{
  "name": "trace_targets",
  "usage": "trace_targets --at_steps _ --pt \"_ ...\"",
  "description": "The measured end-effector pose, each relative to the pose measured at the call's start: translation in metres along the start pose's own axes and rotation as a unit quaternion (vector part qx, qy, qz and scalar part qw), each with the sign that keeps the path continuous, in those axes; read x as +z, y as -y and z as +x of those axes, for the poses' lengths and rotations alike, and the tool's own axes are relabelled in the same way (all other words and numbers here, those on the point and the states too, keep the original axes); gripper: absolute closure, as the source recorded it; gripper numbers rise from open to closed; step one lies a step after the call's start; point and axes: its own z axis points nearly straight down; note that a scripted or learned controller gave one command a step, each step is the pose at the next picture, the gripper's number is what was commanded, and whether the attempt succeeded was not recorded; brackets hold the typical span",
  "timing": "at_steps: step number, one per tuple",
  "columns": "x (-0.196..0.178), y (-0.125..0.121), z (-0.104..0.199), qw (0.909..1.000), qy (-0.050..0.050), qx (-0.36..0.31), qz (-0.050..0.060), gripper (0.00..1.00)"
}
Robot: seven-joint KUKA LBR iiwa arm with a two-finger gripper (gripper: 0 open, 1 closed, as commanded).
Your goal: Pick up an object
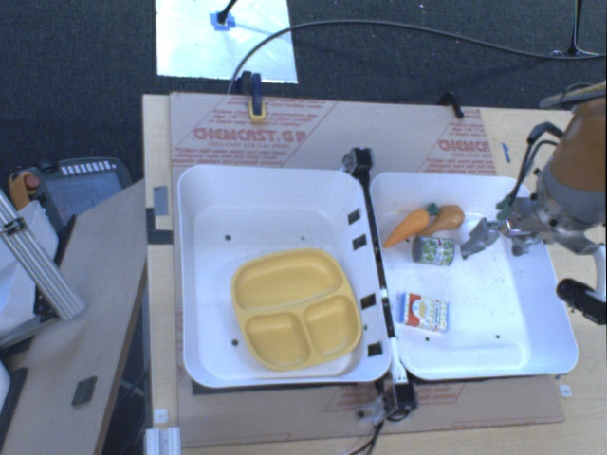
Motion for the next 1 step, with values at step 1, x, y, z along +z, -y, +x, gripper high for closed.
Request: trace_targets --at_steps 1 --pt "-0.0072 -0.0028 0.0004 1.0 0.001 -0.002 -0.006 0.0"
